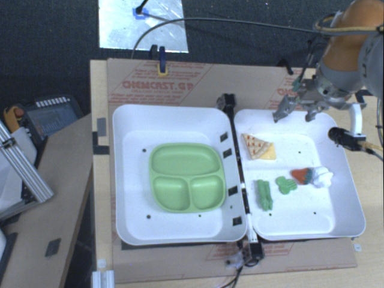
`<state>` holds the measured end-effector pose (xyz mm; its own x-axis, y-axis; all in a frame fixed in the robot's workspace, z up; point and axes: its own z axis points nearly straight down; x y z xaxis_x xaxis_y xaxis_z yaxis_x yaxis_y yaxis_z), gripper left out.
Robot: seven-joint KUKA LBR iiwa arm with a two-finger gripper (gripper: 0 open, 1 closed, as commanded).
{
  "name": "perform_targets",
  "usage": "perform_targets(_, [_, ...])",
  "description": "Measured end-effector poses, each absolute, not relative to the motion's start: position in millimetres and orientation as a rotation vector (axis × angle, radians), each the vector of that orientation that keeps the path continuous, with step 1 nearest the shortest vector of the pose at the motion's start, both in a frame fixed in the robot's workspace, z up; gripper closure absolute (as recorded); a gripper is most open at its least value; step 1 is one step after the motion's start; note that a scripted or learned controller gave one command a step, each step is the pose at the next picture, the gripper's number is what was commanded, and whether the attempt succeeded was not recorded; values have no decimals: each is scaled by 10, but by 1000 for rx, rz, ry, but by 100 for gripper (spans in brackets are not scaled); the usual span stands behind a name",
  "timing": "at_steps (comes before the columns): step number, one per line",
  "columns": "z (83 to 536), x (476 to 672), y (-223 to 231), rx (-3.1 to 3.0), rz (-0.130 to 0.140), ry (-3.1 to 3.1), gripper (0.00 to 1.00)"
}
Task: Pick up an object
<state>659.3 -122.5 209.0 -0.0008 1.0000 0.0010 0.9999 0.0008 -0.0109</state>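
Arm: the grey KUKA arm with its orange band (pixel 354 17) reaches in from the right, above the far edge of the right bin.
Gripper: the two-finger gripper (pixel 297 114) hangs over the far rim of the right bin, its two dark fingers spread apart with nothing between them.
Right bin: the shallow white plastic bin on the right (pixel 342 221) holds four small things.
Sandwich toy: a tan and yellow triangular slice (pixel 258 147) lies in the far left part of the right bin, nearest of the four to the gripper but apart from it.
Green long piece: a dark green, narrow, ridged toy (pixel 264 194) lies near the divider, toward the near side of the right bin.
Green small piece: a stubby green toy (pixel 285 184) sits just beside the long one, to its right.
Red and white toy: a red-orange piece with a green spot and a white end (pixel 312 176) lies right of the stubby green toy.
Left bin: the shallow white plastic bin on the left (pixel 129 137) holds a pale green plastic tray with three compartments (pixel 185 177), lying flat in its middle.
Bench: both bins rest side by side on a brown cardboard sheet with red lettering (pixel 180 80).
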Motion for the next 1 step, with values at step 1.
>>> perform_targets(1, [2171, 6620, -1223, -2219, -1, -2225, 0])
